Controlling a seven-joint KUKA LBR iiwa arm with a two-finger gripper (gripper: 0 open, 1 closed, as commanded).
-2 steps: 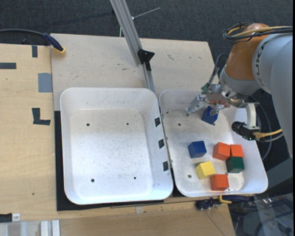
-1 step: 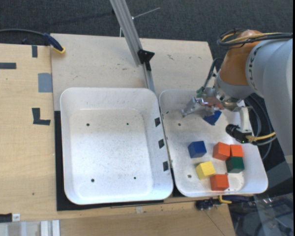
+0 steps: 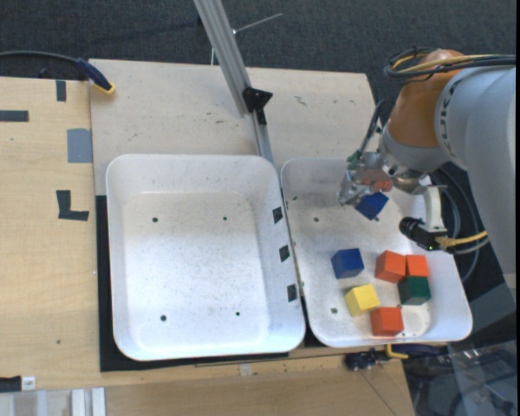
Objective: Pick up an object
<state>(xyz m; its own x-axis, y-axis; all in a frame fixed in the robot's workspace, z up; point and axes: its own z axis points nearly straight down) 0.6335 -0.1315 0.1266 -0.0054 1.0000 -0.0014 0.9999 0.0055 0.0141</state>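
My gripper (image 3: 365, 194) hangs over the far part of the right bin (image 3: 316, 189), below the arm's orange band (image 3: 416, 111). A small blue block (image 3: 373, 205) sits tilted between its fingertips, and the gripper is shut on it. The block appears to hang a little above the bin floor. Lower in the same bin lie loose blocks: another blue cube (image 3: 347, 263), an orange cube (image 3: 390, 266), a second orange one (image 3: 417, 265), a green one (image 3: 414, 290), a yellow one (image 3: 361, 299) and a third orange one (image 3: 386, 321).
The left bin (image 3: 121, 232) stands beside the right one, sharing a raised rim. A slanted metal pole (image 3: 230, 55) runs down to the rims between the bins. Black cables (image 3: 442, 232) loop at the right bin's right side.
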